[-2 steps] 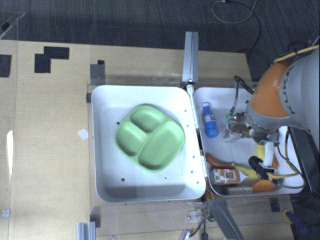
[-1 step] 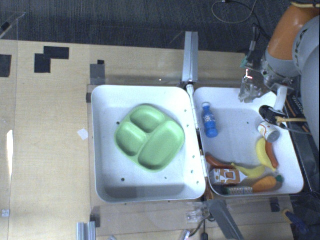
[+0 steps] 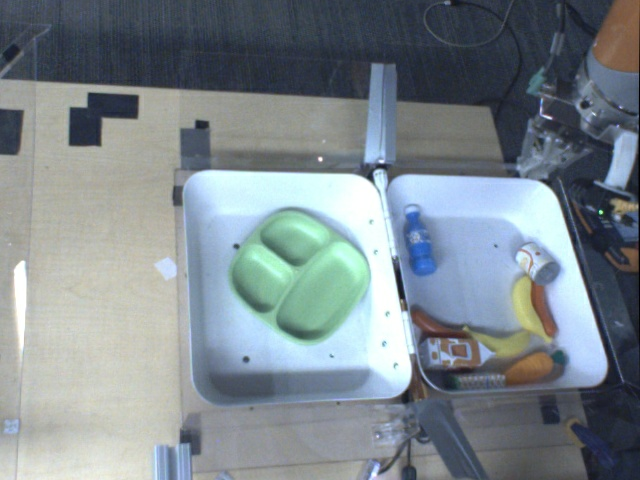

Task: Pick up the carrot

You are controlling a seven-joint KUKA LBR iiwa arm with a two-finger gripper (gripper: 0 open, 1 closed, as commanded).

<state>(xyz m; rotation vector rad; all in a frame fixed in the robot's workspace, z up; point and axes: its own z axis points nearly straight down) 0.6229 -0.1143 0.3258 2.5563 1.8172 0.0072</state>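
— What did the arm (image 3: 612,63) look like in the upper right corner?

— An orange band (image 3: 620,23) wrapped it at the top, broad and rounded. Below that came a pale grey ring, then a darker grey collar.

— And lower down?

— The gripper (image 3: 553,150) was grey metal, a cluster of small plates and brackets, blurred and hard to read. A white boxy part sat on its right side.

— Any wiring on it?

— A thin dark cable (image 3: 556,36) ran along its left side. There was a small greenish spot near the top of the metal parts; I could not tell what it was.
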